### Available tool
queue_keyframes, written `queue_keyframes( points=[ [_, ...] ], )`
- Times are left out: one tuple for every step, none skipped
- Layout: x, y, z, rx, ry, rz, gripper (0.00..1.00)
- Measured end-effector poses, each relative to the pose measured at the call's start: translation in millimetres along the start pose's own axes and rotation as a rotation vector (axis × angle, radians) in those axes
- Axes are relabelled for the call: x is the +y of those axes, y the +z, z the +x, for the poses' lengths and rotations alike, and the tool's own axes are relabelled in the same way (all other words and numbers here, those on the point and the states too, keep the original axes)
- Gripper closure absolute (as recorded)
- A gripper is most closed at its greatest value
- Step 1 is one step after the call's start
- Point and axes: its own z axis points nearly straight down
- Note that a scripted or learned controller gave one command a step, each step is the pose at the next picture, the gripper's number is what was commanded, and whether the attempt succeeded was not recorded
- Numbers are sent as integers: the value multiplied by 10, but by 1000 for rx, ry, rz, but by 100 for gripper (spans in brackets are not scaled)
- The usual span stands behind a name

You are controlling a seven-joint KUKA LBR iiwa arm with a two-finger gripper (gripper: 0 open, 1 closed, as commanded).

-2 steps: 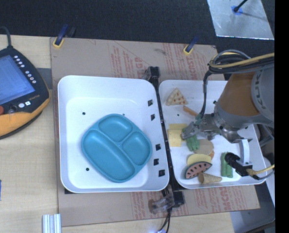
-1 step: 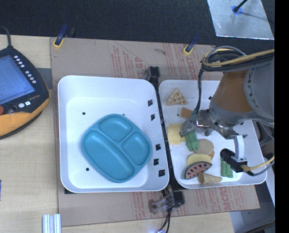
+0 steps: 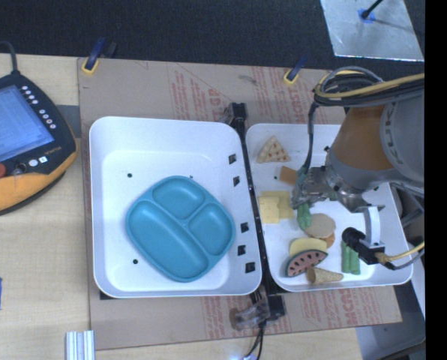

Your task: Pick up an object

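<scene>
Clearly a robotics lab. On the wooden desk point(image 3: 36, 276), two white bins point(image 3: 111, 201) clipped onto cardboard sheeting point(image 3: 178, 88), with a teach pendant point(image 3: 17, 145) lying at the far left. Toy food point(image 3: 307, 261) in the right bin, a blue divided plate point(image 3: 180, 227) in the left. Bundled cables point(image 3: 358, 85) along the grey arm point(image 3: 385, 145) at right.

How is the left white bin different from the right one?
The left bin bears one thing, a blue divided plate; the right bin holds many small toy foods, such as a pizza slice and a watermelon slice. The arm's end effector is over the right bin, not the left bin. Both are shallow, white and square-ish.
</scene>
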Motion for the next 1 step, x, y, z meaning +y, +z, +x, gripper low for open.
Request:
queue_keyframes(
  points=[
    [332,-947,676,8,-9,-7,100]
  ],
)
